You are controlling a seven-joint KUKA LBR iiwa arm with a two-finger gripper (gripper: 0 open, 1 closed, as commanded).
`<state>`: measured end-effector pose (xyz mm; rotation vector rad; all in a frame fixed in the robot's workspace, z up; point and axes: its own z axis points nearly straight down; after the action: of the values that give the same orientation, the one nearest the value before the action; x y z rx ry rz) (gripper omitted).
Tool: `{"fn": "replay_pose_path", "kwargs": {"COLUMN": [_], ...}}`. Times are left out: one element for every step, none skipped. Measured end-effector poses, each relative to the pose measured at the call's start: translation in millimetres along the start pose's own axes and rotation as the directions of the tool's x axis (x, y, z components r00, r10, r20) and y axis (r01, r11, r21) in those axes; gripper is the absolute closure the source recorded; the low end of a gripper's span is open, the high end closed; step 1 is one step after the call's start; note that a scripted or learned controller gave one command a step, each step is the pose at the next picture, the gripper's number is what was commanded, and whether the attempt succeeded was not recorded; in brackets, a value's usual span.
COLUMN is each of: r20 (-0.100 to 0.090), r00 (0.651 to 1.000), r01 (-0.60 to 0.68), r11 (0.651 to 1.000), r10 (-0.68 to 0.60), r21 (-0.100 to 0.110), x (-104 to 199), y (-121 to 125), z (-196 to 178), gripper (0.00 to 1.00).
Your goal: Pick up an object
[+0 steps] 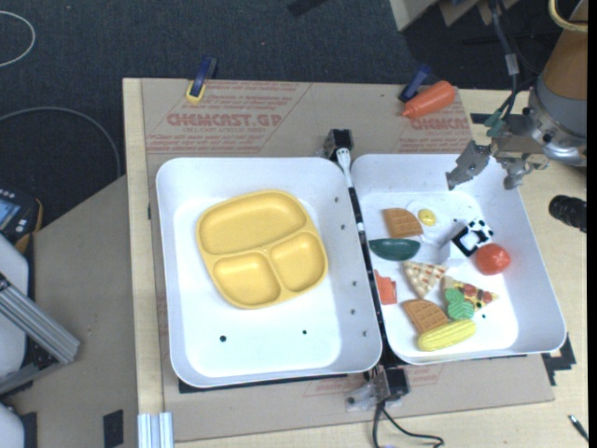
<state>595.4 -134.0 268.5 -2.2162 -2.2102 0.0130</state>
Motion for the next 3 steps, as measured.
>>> {"fn": "replay_pose_path", "kwargs": {"r20": [0.002,0.001,0.001], "r00": [1.000,1.000,1.000], "r01": [0.002,0.002,0.003], "r11": [1.000,1.000,1.000], "r10": [-0.002,-0.002,-0.003], "r21": [-0.013,-0.007,-0.006], "x": [0,-2,-4], "y": [2,1,7], "z": [-7,56,117], "gripper": [0.00,0.00,0.00]}}
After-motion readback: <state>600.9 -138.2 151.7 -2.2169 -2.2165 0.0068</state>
